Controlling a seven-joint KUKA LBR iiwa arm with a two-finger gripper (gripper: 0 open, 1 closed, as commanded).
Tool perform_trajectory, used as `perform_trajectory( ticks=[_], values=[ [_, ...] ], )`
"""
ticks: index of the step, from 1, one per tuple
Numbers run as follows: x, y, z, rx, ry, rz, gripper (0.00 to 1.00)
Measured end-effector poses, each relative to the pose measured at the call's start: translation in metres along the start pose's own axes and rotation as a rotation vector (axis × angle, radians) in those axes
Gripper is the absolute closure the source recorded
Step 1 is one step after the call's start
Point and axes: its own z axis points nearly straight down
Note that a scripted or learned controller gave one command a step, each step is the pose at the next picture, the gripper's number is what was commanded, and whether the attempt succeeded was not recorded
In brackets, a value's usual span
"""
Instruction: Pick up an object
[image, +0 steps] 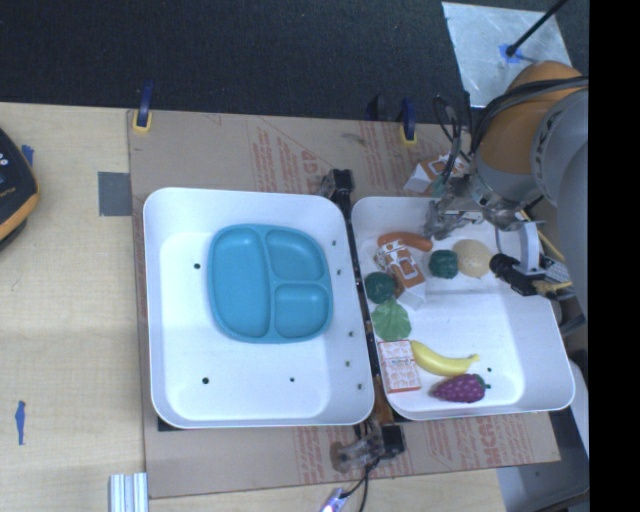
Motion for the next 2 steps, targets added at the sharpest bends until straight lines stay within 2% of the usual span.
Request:
perform_trajectory(
  ticks=[1, 2],
  values=[
    [0.000, 0.000, 0.000, 0.001, 0.000, -0.001, 0.00],
    [0.000, 0.001, -0.011, 0.001, -0.001, -0.005, 1.00]
  ],
)
